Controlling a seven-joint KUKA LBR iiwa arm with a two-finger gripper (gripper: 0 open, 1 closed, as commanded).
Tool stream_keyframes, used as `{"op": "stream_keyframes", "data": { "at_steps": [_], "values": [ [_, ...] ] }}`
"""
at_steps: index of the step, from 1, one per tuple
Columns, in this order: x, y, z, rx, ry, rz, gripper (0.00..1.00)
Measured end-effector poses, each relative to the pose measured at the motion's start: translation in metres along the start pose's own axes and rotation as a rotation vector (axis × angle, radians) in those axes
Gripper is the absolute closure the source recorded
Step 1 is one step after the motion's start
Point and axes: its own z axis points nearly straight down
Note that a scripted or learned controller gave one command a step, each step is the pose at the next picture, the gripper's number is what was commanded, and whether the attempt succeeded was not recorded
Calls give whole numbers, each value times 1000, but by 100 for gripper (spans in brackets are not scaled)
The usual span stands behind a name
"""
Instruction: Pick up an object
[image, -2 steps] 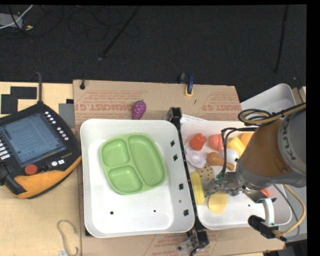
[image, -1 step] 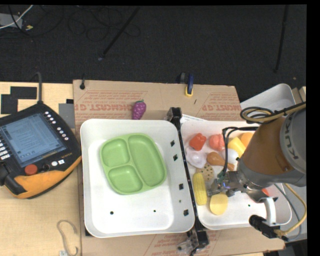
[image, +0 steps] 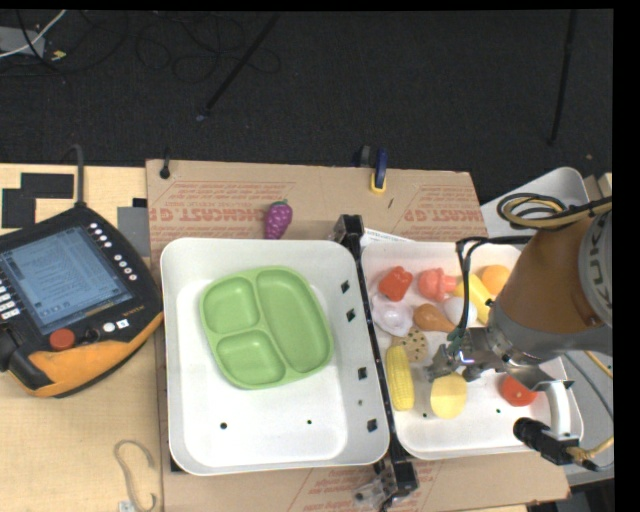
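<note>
Camera view: end effector (image: 452, 362) down in the right bin (image: 480, 440), directly above a yellow lemon (image: 449, 398), finger spread impossible to tell. Corn cob (image: 399, 377) just left; red piece (image: 517, 391) right.

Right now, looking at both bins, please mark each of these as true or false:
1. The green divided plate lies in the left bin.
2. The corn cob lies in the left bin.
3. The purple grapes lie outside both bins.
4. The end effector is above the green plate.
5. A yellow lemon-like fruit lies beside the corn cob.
1. True: the green divided plate lies in the left bin.
2. False: the corn cob lies in the right bin.
3. True: the purple grapes lie on the cardboard behind the bins.
4. False: the end effector is over the right bin.
5. True: the yellow fruit lies just right of the cob.
</note>
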Motion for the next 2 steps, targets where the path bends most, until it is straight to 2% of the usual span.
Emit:
{"op": "stream_keyframes", "data": {
  "at_steps": [1, 2],
  "values": [
    [7, 3, -60, -3, 0, -4, 100],
    [6, 3, -87, 0, 0, -4, 100]
  ]
}}
